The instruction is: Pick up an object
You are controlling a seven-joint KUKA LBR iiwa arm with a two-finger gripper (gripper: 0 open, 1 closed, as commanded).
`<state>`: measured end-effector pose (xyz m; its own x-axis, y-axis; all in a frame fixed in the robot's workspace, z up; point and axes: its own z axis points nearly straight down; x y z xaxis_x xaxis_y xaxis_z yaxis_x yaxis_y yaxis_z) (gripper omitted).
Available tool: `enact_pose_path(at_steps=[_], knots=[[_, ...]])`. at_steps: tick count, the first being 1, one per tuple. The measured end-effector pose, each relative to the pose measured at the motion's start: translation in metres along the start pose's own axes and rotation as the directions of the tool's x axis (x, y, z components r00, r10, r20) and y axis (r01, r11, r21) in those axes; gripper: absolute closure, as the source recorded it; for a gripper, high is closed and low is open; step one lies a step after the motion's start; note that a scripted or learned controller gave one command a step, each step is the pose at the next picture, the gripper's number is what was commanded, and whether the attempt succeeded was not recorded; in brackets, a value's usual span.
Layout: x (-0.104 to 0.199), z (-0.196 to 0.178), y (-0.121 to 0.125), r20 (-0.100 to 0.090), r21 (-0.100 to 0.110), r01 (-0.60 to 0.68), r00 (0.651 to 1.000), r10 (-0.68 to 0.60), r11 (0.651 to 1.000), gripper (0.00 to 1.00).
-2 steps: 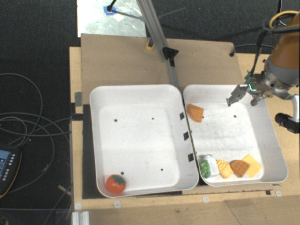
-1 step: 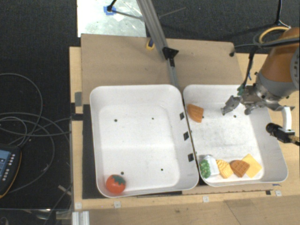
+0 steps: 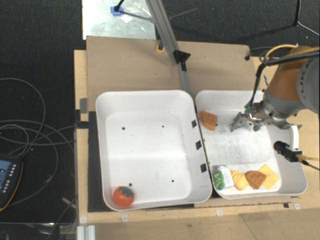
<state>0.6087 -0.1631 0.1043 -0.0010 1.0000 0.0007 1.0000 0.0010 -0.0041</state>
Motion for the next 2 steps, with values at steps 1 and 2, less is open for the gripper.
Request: enact_pose_path(at_steps=[1,2], knots=[[0.000,0.014,0.001,0.001,-0.004,0.001,1.000,-0.001,1.000,0.00],[0.000,0.002,0.002,0.001,-0.008,0.001,1.000,-0.001,1.000,1.00]])
